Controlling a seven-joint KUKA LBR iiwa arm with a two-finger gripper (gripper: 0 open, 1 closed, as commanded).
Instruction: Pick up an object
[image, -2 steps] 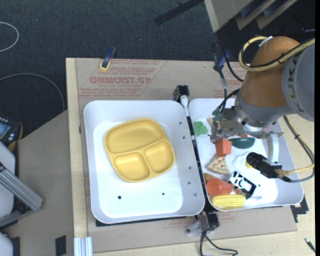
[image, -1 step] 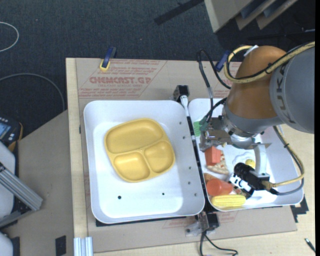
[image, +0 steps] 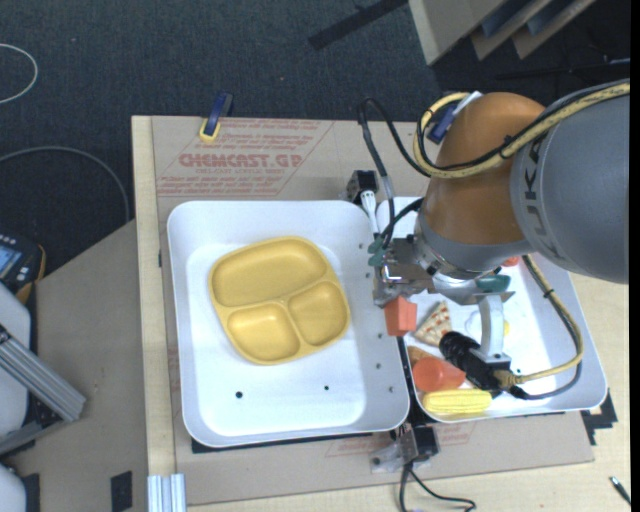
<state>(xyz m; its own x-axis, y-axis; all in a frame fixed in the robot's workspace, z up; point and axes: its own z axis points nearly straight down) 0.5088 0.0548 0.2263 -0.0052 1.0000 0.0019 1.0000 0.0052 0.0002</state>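
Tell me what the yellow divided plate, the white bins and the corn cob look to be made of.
Yellow divided plate: likely moulded plastic, satin finish; one even colour, soft rounded ridges, dull highlights.
White bins: probably thin formed plastic, smooth and slightly glossy; rounded corners, curled rim.
Corn cob: apparently a toy, plastic or rubber; uniform bright yellow, smooth sheen. Too small to be sure.

Grey arm (image: 580, 180) with orange band (image: 480, 170), yellow and black cables (image: 560, 320).
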